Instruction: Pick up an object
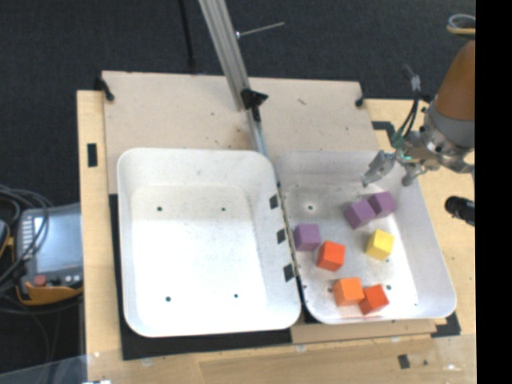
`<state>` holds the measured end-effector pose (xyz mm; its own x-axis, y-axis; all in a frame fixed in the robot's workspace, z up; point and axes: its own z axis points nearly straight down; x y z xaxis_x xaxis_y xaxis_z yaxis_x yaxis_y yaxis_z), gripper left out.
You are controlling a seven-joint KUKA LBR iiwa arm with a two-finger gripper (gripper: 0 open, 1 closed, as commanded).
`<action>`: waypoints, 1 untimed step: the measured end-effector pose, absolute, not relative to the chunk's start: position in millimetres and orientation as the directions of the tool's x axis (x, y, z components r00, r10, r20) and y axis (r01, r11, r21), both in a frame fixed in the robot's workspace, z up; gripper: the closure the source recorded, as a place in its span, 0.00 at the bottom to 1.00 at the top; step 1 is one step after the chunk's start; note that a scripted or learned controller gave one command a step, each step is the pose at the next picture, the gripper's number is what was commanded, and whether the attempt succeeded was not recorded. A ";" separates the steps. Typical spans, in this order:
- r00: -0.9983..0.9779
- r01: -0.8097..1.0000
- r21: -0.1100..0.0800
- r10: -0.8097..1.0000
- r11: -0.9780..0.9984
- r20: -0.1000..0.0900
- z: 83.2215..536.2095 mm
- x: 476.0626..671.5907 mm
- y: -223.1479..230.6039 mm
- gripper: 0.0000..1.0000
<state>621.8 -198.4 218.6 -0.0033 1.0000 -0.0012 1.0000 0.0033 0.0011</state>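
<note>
Wooden bench with a metal rail and side equipment, seen from above.

A slanted aluminium rail rises from the bench's far edge, near its middle. Off the bench's left side sits a grey box with a screen, cables curling beside it. Dark carpet surrounds the bench.

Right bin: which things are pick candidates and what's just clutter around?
Job items:
- purple blocks
- yellow block
- orange blocks
- claw, above the right bin

Lying about:
- left bin
- metal pole
- pendant box with cables
</note>
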 end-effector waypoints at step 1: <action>-0.005 1.000 0.000 1.000 0.005 -0.003 218.8 621.7 -198.9 0.00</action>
